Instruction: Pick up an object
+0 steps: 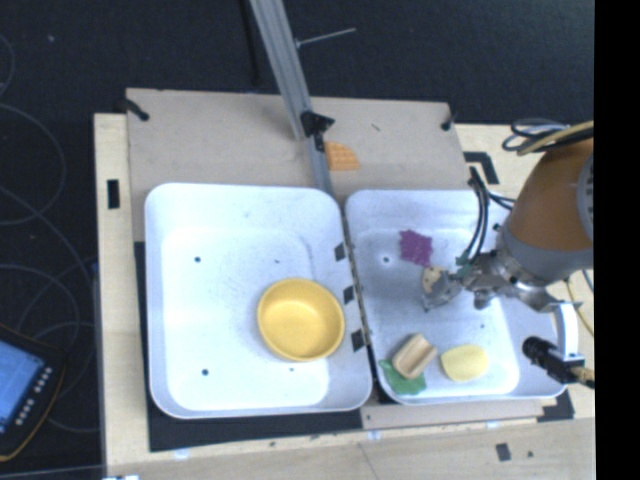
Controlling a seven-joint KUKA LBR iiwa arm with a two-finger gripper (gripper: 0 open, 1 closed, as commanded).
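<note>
My gripper (436, 286) reaches in from the right over the middle of the right bin (385, 213). A small tan object (432, 279) sits right at its tip; whether it lies between the fingers is unclear. A purple piece (415, 245) lies just above and left of the tip. A tan block (412, 353) on a green scrap (403, 379) and a yellow lump (465, 362) rest near the bin's front edge.
The left bin (190, 228) holds a yellow bowl (299, 318) toward its front right. A grey metal pole (285, 63) slants up from between the bins. A small orange patch (341, 157) lies on the board behind them.
</note>
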